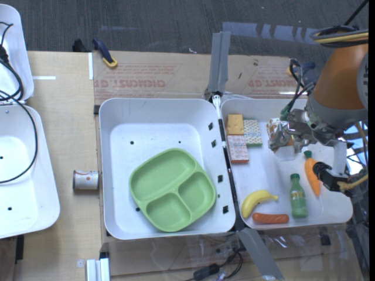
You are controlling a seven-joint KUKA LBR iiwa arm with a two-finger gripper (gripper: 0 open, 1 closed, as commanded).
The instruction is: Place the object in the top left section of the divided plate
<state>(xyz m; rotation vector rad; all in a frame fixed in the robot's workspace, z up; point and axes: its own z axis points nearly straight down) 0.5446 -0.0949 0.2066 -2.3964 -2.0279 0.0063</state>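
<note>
Bench (64, 98), pale wood, carrying two shallow white bins side by side. On bare bench just beside the left bin's left wall: a small metal can (86, 180) lying on its side. Near the bench's far edge: a blue and yellow clip (104, 54). Left bin (117, 127): holds one green divided plate (171, 189), three sections, lying flat toward the bin's near side and turned at an angle; all sections bare. Right bin (266, 174): along its left wall, a tan block (235, 123) at the far end, a pink wafer-like block (238, 148) just nearer than it, and a pale checked sponge (253, 133) touching the tan block's right side. Toward the near edge: a yellow banana (258, 202), with a red sausage (270, 218) just beside it on the near side. Right of these, a green bottle (298, 195) lying with its cap toward the far side. Near the bin's right wall, an orange carrot (312, 177), lying lengthwise, green top toward the far side. Arm: grey with orange band, reaching in over the right bin's far right corner. Gripper (282, 138) sits low above the middle of the right bin, with a crumpled, shiny mass at its tip; whether the jaws are spread or closed, or clamp that mass, cannot be told. No item lies on the plate.
</note>
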